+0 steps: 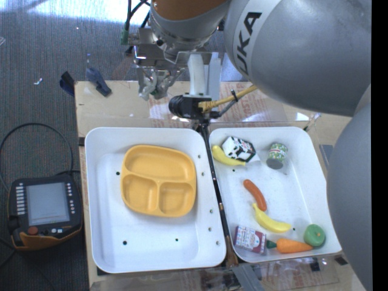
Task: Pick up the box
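So the pick basically hasn't started yet, going by how things lie. The box (250,238) — small, red and white carton-looking thing — sits flat on the floor of the right bin (303,190), down in its near-left corner, just beside a carrot (294,245) and close under a banana (270,221). Nothing is touching it from above, nothing is lifting it.

The gripper (156,85) is way up at the far end of the desk (109,111), beyond the back rim of the left bin (103,223), hanging under the orange band of the arm (291,35). That's well apart from the box and over the wrong side of the setup. It's a tangle of metal and cable up there from this angle, so I honestly cannot tell how the jaws are set — apart or together, no idea. Nothing visible between them, anyway.

Other stuff in the right bin: a black-and-white cow-pattern carton (238,150) lying against a second banana (223,157), a small can (277,154), a sausage (255,194), and a green apple (314,235). The left bin just carries a yellow divided plate (159,180).

What's left, I'd say: everything. Travel across to the right bin, come down over that near-left corner, close on the box, lift. The carrot crowding the box looks like the fiddly bit — easy to bump it or catch it by mistake.
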